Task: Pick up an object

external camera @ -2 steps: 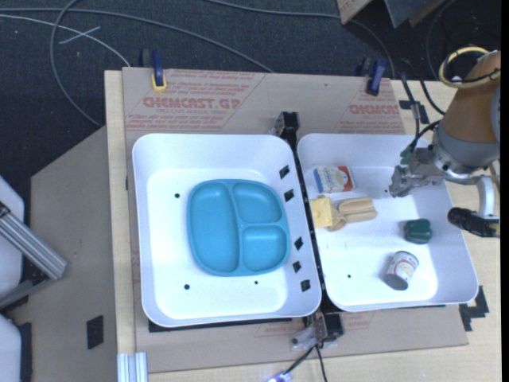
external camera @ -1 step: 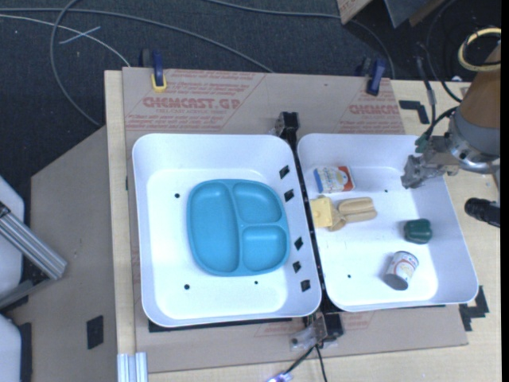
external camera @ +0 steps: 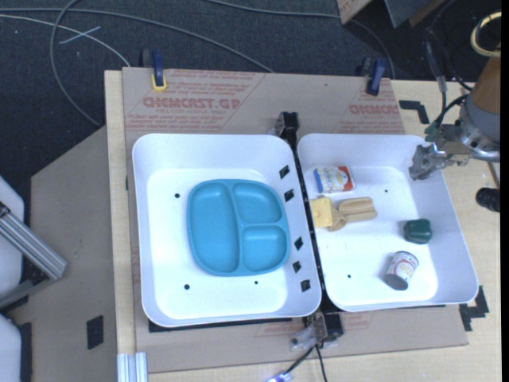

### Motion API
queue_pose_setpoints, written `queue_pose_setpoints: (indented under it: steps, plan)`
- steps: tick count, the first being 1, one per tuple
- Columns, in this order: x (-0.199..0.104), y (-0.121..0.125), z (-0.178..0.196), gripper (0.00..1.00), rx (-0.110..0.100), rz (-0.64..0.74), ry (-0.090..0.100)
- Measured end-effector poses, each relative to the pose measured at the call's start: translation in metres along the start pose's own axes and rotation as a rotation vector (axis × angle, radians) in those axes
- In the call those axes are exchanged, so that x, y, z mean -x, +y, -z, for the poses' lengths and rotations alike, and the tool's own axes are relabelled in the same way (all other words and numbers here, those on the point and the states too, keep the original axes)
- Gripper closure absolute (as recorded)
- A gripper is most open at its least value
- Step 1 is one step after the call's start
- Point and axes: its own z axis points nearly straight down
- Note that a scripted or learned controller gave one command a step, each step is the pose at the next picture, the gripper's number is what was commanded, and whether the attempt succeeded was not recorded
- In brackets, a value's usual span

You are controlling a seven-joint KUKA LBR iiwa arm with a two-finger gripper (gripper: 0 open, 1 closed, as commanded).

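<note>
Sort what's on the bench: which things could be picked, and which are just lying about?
Pick candidates, right bin:
- small carton
- yellow and tan block
- dark green lump
- small can

Lying about:
- blue divided plate, left bin
- blue clamps
- cables

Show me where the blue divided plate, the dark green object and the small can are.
blue divided plate [external camera: 237, 226]: camera view, on the ridge where its compartments meet.
dark green object [external camera: 417, 230]: camera view, on its top middle.
small can [external camera: 402, 268]: camera view, on its labelled side.
</note>
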Motion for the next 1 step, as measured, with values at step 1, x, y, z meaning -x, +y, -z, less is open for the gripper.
queue_pose_setpoints:
  steps: [1]
  plan:
    - [-0.062,-0.0057,0.0044,1.0,-0.005,0.005,0.005]
